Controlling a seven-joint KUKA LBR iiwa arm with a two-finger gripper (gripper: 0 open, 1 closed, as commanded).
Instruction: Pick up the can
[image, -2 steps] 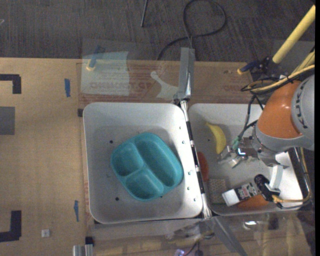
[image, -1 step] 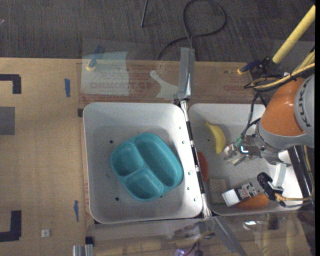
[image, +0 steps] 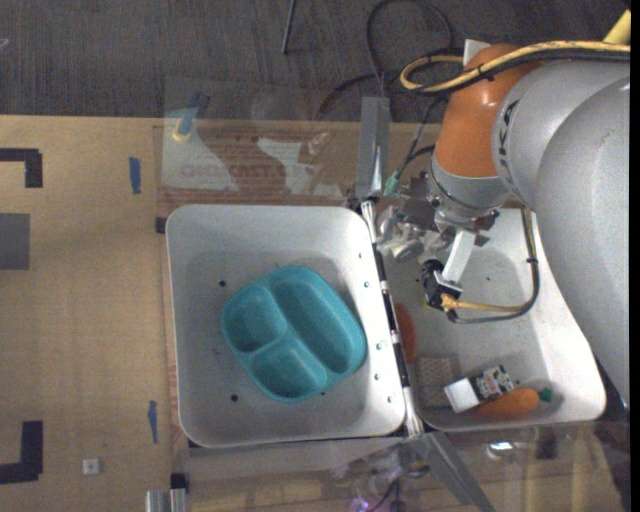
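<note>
Big grey arm (image: 560, 150) reaches over the right bin (image: 575, 390), gripper (image: 415, 235) low at its far left corner; open or closed, can't tell. Left bin (image: 200, 250) holds a teal divided plate (image: 292, 332). What may be the can (image: 398, 243), silvery, sits right at the gripper. Along the near wall: carrot (image: 510, 403), small white box (image: 478, 388).

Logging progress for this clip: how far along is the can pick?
Done: the arm is over the right bin. In hand: the pincer sits at that bin's upper left corner; any grasp is hidden. Left: a visible grip and lift of the can.
</note>
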